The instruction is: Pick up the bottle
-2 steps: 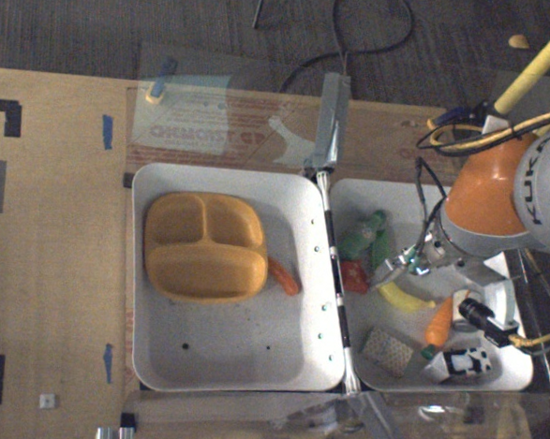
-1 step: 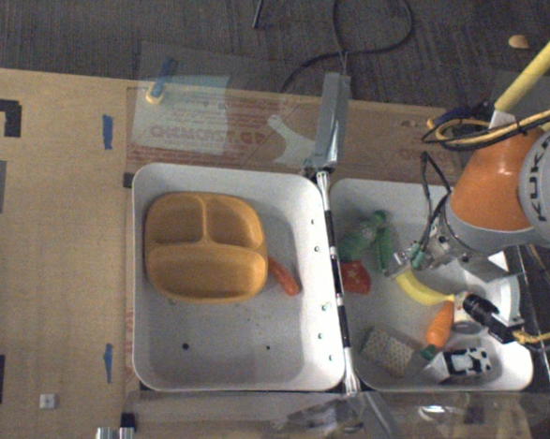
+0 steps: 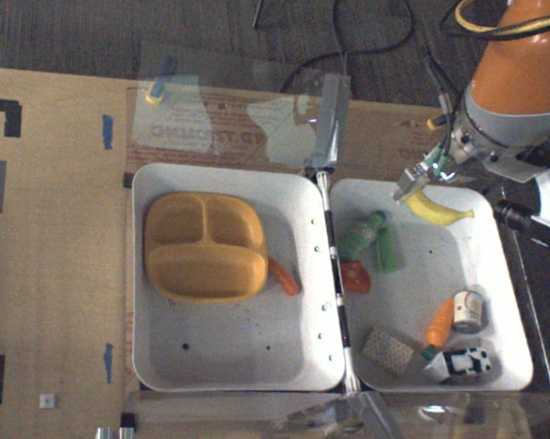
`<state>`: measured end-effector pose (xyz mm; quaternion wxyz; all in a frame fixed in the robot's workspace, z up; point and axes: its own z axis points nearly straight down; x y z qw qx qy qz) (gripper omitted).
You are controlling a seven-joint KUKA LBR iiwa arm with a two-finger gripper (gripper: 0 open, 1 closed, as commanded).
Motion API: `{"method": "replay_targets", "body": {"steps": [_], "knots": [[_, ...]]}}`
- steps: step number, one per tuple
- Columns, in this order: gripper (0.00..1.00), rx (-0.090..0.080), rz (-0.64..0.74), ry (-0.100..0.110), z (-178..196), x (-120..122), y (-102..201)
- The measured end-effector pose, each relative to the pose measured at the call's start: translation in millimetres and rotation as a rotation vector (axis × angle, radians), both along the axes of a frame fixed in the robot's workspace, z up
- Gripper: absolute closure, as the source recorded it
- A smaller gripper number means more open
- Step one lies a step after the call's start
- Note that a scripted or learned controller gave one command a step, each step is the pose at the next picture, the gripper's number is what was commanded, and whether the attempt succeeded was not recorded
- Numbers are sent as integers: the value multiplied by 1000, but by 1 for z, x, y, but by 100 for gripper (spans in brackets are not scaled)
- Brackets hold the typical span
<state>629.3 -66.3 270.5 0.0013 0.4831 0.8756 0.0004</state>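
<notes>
Landmark: the right bin (image 3: pixel 510 277), white and shallow, on the table (image 3: pixel 46 264).

Near edge of the right bin: a small black-and-white cow figure (image 3: pixel 465 362) in the near right corner. Just left of it an orange carrot (image 3: pixel 438 325) with a green tip, lying at a slant. A small can (image 3: pixel 468 311) sits just right of the carrot, close to the bin's right wall. Left of the carrot, a grey speckled sponge-like pad (image 3: pixel 387 350) lies flat near the bin's near wall.

Middle of the right bin, left side: a red item (image 3: pixel 355 278) close to the wall shared with the left bin (image 3: pixel 237 352). Just beyond it the green bottle (image 3: pixel 361 236) lies on its side, tilted, cap end towards the far side, near the left wall of the right bin. A second green item (image 3: pixel 386 252) lies just beside the bottle on its right; can't tell if they touch.

Far side of the right bin: a yellow banana (image 3: pixel 437 211) lies near the far wall. The gripper (image 3: pixel 414 185) hangs over the far rim of the right bin, right at the banana's left end, well apart from the bottle. Nothing seen between its fingers; can't tell if they are spread or pressed together. Grey arm with orange band (image 3: pixel 526 53) rises behind the right bin's far right corner.

Left bin: an orange divided plate (image 3: pixel 205 247) lies in the far left part, with a small orange piece (image 3: pixel 284 277) just beside its right edge.
</notes>
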Motion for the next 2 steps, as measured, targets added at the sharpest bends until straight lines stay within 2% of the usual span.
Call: {"method": "replay_targets", "body": {"steps": [1,2], "knots": [[100,-1,-317,1,111,16,-31],[100,0,-493,5,42,-47,-9]]}}
